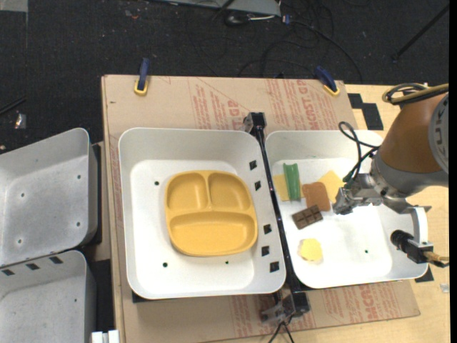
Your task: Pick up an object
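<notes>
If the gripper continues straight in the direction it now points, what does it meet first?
The gripper points left, so it would probably meet the brown block first, with the dark chocolate piece just below that line. Its height above the bin is unclear.

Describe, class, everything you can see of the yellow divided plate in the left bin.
The yellow plate is a rounded-rectangle tray that looks like moulded plastic, matte and mustard-yellow. Raised ridges split it into three compartments: two smaller ones along the far side and one wide one nearer the camera. It lies flat, right way up, slightly turned, near the middle of the left bin, resting on the white floor. Nothing is visible in its compartments and nothing else touches it.
</notes>
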Tool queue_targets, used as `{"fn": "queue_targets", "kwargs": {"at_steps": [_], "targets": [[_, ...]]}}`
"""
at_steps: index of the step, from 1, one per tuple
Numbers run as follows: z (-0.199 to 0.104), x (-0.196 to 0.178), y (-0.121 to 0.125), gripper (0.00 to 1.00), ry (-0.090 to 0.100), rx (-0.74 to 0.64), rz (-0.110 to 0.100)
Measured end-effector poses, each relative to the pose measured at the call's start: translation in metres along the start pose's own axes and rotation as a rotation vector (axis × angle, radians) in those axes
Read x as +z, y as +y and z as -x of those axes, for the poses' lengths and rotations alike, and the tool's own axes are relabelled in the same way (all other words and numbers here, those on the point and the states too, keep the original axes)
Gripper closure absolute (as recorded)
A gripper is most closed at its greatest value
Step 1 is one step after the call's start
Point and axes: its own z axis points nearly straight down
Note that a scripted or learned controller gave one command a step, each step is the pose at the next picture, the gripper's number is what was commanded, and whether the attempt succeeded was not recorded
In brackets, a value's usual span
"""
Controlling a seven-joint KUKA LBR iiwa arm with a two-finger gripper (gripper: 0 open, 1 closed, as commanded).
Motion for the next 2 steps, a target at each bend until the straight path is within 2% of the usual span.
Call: {"fn": "queue_targets", "kwargs": {"at_steps": [2], "targets": [[0.004, -0.112, -0.016, 1.00, -0.002, -0.003, 0.005]]}}
